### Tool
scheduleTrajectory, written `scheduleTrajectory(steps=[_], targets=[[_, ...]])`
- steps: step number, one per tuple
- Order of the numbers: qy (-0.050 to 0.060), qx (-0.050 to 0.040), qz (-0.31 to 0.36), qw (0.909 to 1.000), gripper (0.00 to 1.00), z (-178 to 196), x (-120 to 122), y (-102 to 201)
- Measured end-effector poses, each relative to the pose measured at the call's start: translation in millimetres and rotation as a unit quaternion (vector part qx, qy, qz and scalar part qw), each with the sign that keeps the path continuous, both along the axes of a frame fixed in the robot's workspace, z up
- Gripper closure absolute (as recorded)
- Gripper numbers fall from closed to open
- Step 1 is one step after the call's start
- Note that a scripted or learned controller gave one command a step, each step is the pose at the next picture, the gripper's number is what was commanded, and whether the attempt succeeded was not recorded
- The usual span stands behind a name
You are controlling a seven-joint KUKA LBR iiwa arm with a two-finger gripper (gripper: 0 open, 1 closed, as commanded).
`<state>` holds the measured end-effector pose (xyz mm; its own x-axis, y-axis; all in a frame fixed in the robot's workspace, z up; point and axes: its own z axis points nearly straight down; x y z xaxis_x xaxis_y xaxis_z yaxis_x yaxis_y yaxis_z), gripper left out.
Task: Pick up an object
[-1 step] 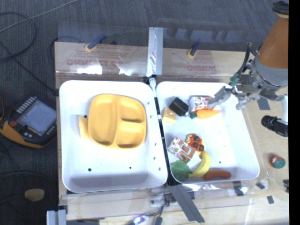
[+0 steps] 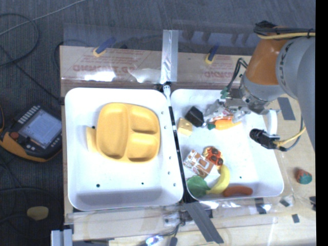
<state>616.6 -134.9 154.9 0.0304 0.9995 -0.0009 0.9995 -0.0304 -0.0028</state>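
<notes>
Camera view: orange carrot-like piece [image 2: 224, 122] lies at the right bin's [image 2: 274, 176] far end, directly under the gripper [image 2: 225, 110]; finger spread cannot be told. Black block [image 2: 195, 116] just left. Banana [image 2: 220, 181], sausage [image 2: 237, 191] crowd the near wall. Mid-floor open. Yellow tray [image 2: 127, 131] occupies the left bin [image 2: 77, 137].

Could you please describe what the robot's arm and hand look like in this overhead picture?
The arm is a thick, rounded grey tube with a broad orange band above the wrist. Thin dark cables run beside the band, and a yellowish one loops below. The hand is a small assembly of silver-grey metal and dark parts, with a black knob-like part beside it.
</notes>
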Motion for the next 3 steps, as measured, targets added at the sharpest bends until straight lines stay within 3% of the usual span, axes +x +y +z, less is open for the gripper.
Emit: scheduleTrajectory(steps=[1, 2, 3], targets=[[-0.016, -0.0038, 0.047, 0.9988, 0.00, -37, 35, -36], [-0.013, 0.0028, 0.059, 0.9982, 0.00, -51, 46, -63], [-0.001, 0.0138, 0.011, 0.9998, 0.00, -51, 62, -67]])
